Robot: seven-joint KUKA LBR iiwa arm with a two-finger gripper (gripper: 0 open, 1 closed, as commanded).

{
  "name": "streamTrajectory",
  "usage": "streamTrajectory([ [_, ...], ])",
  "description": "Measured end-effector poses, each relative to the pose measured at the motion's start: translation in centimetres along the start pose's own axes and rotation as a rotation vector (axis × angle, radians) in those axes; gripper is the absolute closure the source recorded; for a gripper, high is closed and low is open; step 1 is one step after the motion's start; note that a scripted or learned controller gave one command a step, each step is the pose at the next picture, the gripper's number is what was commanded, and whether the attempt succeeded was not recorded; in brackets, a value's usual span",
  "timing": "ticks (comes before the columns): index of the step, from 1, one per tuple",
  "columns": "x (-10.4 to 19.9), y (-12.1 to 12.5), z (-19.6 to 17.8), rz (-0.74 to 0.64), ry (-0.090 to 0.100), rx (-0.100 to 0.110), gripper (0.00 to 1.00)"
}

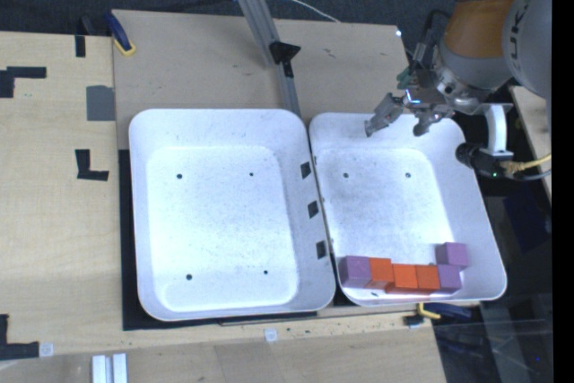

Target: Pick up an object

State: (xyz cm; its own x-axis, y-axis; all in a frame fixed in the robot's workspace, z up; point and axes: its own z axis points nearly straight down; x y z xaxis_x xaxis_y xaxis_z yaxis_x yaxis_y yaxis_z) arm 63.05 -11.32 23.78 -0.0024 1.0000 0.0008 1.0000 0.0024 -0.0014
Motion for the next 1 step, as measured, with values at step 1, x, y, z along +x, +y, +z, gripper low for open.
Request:
streamTrajectory([
  [1, 0.00, 0.00, 0.00, 0.000, 0.000, 0.000, 0.00],
])
